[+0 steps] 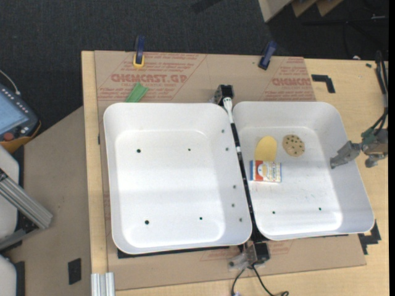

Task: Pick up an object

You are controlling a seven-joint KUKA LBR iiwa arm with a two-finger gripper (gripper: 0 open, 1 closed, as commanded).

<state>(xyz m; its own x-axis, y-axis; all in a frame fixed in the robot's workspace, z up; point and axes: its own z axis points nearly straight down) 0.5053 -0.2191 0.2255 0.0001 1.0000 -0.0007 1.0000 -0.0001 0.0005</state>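
Lying nearest in the right shallow white plastic bin (345,208): small flat white carton with red and blue print (266,172). Just beyond, touching it: rounded yellow lump (266,147); beside that, apart: round speckled brown cookie (294,144). Nothing being lifted yet; picking wholly left to do. Reaching in low over the bin's right rim: grey claw (340,158), well apart from all three. Clenched or released, cannot tell.
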